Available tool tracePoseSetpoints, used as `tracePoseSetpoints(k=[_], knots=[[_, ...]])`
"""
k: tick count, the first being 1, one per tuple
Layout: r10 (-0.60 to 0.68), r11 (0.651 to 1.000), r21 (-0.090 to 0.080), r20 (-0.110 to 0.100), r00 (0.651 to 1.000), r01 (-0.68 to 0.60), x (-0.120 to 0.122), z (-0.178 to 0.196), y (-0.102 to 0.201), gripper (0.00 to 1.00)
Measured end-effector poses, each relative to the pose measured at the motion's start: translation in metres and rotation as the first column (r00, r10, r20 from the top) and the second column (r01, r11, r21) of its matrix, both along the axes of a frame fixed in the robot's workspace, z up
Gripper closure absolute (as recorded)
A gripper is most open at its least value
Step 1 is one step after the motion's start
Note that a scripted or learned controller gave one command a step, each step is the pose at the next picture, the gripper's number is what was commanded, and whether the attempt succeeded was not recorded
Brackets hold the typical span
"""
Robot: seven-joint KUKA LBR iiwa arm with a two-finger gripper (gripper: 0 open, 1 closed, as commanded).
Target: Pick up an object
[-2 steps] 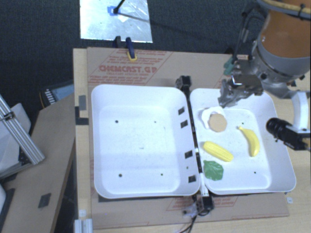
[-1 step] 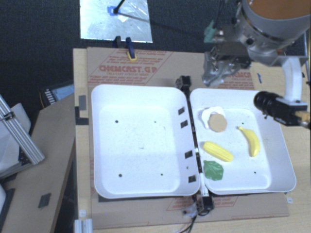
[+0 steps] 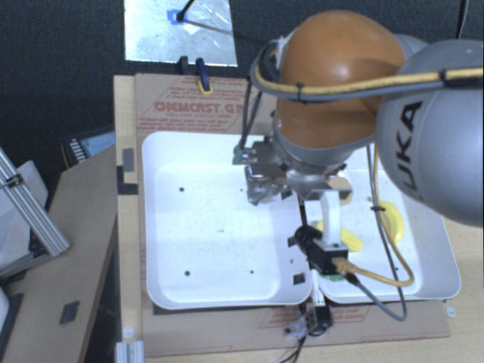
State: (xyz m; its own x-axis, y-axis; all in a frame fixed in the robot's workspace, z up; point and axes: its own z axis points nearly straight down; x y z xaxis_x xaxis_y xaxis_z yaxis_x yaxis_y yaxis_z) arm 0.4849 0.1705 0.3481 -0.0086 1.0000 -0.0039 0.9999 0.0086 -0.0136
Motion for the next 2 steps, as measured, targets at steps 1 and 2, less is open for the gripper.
tracePoseSetpoints(k=[1, 2], knots=[[-0.002, 1.000, 0.010, 0.030, 1.000, 0.002, 0.067, 0.109, 0.041, 1.00], [-0.010, 1.000, 0.000, 0.004, 1.000, 0.010, 0.031, 0.008, 0.003, 1.00]])
